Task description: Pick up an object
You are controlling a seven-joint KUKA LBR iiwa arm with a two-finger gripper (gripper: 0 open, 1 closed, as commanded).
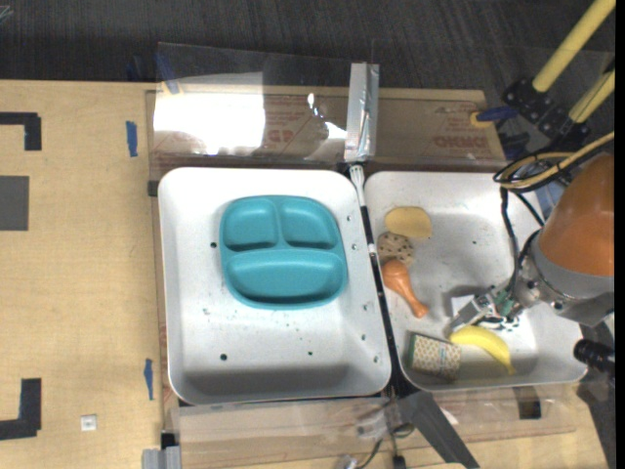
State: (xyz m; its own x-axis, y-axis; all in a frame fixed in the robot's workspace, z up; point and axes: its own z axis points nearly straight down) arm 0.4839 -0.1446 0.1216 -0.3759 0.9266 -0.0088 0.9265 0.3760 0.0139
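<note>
A: Big stuff first. Left bin (195,360), well to the claw's left, has the teal divided plate (283,250) in it. Not in play, as far as I can judge.

B: And the right bin (469,198)?

A: The claw (479,311) is down inside it, low over the floor, and the arm (576,237) comes in from the right. Everything graspable sits close around it.

B: What's nearest?

A: The banana (485,345), just below the claw, maybe touching a fingertip. I can't tell from here. The patterned block (435,353) is below and to the left, right beside the banana's end. The orange drumstick toy (402,283) is to the claw's left. The brown cookie (395,246) and yellow chip-shaped piece (408,223) are up and left, further off.

B: Fingers?

A: Slightly parted, with a narrow gap and nothing between them. It holds nothing.

B: Risks?

A: The main one is that the gap looks too narrow for the banana's width. If it drops as it is, I'd expect a fingertip to land on top and shove the banana into the near wall rather than straddle it.

B: And the curved skin?

A: It probably slips out on closing if the pinch is off-centre. The block is also crowded against the banana, so a finger could wedge between the two and catch neither.

B: Smaller pieces?

A: The cookie and chip lie flat. I think the fingers would close over them.
</note>
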